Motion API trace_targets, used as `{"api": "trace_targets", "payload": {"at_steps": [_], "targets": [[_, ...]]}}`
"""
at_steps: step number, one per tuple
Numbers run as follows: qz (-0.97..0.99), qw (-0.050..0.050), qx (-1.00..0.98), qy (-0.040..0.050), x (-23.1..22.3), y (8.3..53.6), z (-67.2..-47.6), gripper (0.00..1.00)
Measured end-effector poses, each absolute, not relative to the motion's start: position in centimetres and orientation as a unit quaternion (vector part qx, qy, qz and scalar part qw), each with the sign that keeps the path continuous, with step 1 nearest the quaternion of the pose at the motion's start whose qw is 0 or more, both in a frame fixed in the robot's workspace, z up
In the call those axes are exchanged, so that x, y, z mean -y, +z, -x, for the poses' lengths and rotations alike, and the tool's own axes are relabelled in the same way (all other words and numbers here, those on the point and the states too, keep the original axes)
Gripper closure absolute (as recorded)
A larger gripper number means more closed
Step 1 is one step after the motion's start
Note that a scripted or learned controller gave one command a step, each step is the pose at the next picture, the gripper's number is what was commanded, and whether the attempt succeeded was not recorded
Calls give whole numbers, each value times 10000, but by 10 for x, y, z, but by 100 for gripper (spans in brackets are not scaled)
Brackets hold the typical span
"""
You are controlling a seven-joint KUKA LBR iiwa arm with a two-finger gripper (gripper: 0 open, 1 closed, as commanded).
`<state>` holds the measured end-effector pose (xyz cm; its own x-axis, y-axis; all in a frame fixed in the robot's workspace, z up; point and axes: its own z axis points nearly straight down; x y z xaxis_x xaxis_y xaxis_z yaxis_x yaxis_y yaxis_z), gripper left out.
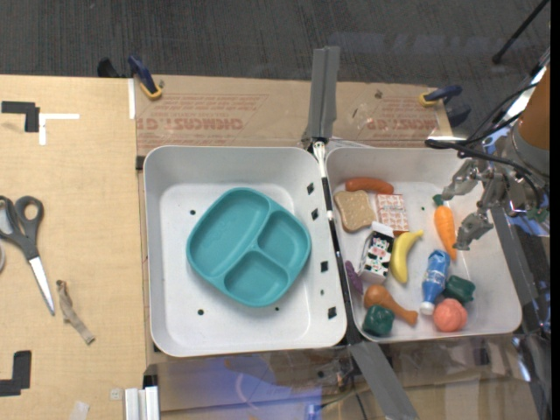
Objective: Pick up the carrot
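The carrot [446, 229], orange with a small green top, lies in the right bin [503, 322] near its right wall, pointing toward the front. My gripper [465, 208] hangs just to the right of it, low over the bin, and is open. One finger [457, 185] stands past the carrot's green end, the other [471, 230] beside its middle. Nothing is held between them.
Around the carrot lie a banana [403, 255], a blue bottle [434, 278], a green item [460, 289], an orange-pink ball [450, 315], a drumstick [390, 302], bread [354, 209] and a sausage [368, 185]. The left bin holds a teal divided plate [249, 246]. Scissors [26, 243] lie far left.
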<state>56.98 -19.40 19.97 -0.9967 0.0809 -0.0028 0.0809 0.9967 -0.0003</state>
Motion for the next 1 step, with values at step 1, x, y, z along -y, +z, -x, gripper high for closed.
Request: {"api": "trace_targets", "payload": {"at_steps": [1], "targets": [[-684,30,-9977,-6,221,94,-612,0]]}}
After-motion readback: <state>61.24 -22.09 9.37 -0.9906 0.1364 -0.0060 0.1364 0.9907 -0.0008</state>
